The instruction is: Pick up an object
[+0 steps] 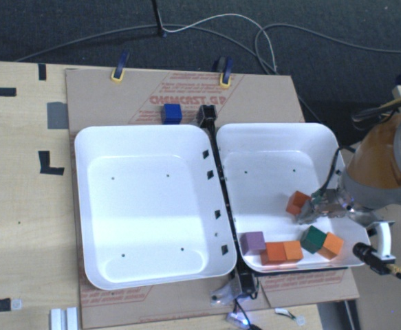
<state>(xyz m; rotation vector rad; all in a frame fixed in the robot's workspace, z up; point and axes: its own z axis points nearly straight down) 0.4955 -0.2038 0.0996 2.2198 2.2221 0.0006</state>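
Observation:
In the right bin point(269, 157) lie several small blocks. A red-orange block point(297, 202) sits near the right wall. Along the front wall are a purple block point(253, 242), a red block point(275, 253), an orange block point(292, 251), a green block point(313, 240) and another orange block point(332, 245). My gripper point(315, 207) is low in the bin, right beside the red-orange block on its right side and just above the green one. Nothing is visibly lifted.
The left bin point(97, 150) stands beside the right one, joined by a black divider with clips point(217, 184). A blue block point(172, 113) rests on the cardboard behind the bins. Cables run across the dark floor at the back. The arm's orange band point(379, 160) hangs over the right rim.

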